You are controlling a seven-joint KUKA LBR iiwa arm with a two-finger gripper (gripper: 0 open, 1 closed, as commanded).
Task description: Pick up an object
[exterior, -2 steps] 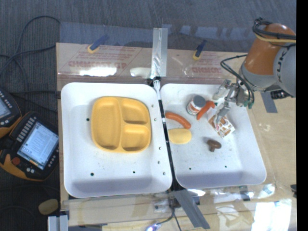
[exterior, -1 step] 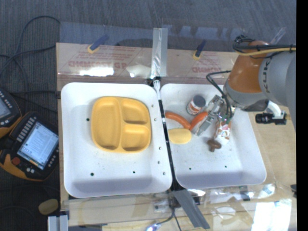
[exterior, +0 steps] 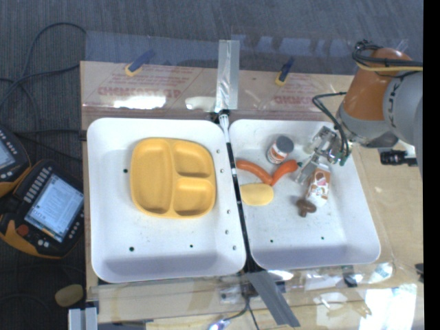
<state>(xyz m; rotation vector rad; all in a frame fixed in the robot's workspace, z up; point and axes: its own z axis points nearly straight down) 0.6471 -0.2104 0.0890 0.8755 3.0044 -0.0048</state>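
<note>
The right bin [exterior: 344, 243] holds a small can with a red label [exterior: 279, 148], a curved orange sausage-like piece [exterior: 267, 170], a pale yellow oval [exterior: 256, 194], and a small bottle-like object with a brown end [exterior: 314, 190]. My gripper [exterior: 317, 158] hangs low over the bin's right half, just above the bottle-like object and right of the can. Nothing shows between its fingers. The grey arm with the orange band [exterior: 368, 91] reaches in from the right.
A yellow divided tray [exterior: 172, 176] lies in the left bin [exterior: 110, 246]. A metal divider strip [exterior: 227, 74] stands behind the seam between the bins. Handheld controllers [exterior: 41, 205] and cables lie off the bench to the left.
</note>
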